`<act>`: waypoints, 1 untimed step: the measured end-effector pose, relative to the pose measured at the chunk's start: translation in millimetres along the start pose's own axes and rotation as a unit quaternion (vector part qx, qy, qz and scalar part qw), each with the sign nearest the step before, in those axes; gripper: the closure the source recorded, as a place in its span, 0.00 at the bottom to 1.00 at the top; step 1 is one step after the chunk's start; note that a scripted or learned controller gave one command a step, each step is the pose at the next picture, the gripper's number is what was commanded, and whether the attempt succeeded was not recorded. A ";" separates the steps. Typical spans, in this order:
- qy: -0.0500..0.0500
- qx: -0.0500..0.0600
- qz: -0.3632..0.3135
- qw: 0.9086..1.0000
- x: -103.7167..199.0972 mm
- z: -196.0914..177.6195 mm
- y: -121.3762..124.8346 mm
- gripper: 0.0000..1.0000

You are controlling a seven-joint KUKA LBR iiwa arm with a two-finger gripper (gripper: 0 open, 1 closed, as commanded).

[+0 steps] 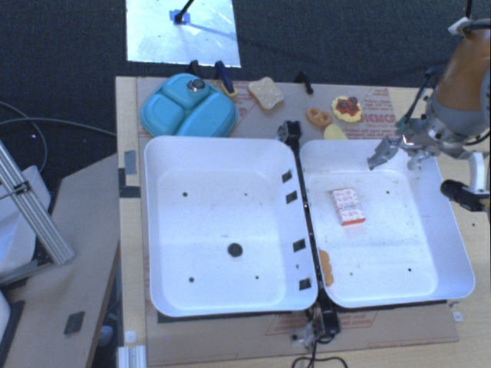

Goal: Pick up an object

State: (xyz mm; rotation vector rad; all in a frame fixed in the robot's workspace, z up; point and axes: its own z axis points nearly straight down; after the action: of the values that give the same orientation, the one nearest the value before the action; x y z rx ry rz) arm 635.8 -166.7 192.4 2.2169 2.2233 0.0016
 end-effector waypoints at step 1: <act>0.001 0.001 0.000 1.000 -40.3 112.9 32.4 0.00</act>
State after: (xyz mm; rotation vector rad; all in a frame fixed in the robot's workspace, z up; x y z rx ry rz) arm 668.6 -207.0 79.5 2.2188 2.2245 0.0009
